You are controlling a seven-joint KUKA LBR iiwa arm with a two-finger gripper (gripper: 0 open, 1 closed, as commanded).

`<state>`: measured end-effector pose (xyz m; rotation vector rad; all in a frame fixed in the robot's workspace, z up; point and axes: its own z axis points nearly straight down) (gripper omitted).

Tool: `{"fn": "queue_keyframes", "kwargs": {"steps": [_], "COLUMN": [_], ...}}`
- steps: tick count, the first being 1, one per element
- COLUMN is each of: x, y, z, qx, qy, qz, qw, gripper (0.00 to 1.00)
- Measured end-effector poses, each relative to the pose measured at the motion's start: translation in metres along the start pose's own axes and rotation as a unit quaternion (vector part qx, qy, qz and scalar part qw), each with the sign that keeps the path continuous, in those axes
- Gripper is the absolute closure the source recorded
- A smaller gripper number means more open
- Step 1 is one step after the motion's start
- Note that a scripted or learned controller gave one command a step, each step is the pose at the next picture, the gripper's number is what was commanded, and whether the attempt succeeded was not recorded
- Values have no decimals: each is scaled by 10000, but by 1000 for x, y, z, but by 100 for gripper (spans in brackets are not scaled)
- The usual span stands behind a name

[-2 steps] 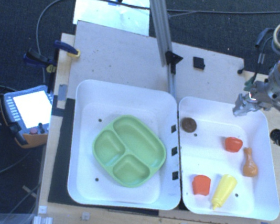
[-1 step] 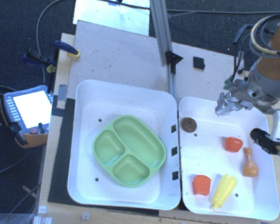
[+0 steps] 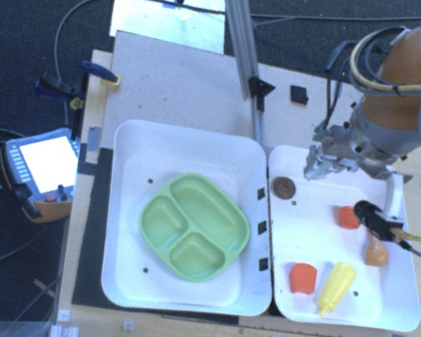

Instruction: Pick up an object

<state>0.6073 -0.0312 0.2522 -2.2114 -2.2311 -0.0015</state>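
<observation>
My gripper (image 3: 317, 168) hangs over the far left part of the right bin (image 3: 402, 312), with nothing visible in it. A brown disc (image 3: 284, 187) lies just to its lower left, apart from it. Further right lies a red-orange block (image 3: 348, 217), and a peach-orange piece (image 3: 376, 252) rests near the bin's right wall. A red cup-like piece (image 3: 302, 278) and a yellow bottle (image 3: 336, 287) lie side by side near the front of that bin.
The left bin (image 3: 118, 268) holds a green divided plate (image 3: 195, 227). A black hose fitting (image 3: 374, 218) from the arm hangs over the right bin beside the red-orange block. A metal pole (image 3: 247, 42) slants across the bench behind the bins.
</observation>
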Motion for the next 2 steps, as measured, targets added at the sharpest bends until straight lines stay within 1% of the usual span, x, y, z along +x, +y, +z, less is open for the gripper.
{"fn": "queue_keyframes", "kwargs": {"steps": [1, 2], "x": [57, 105], "y": [-19, -37], "z": [16, 32], "qx": [10, 9], "qy": [4, 2], "qz": [-5, -2], "qw": [10000, 10000], "gripper": [100, 100]}}
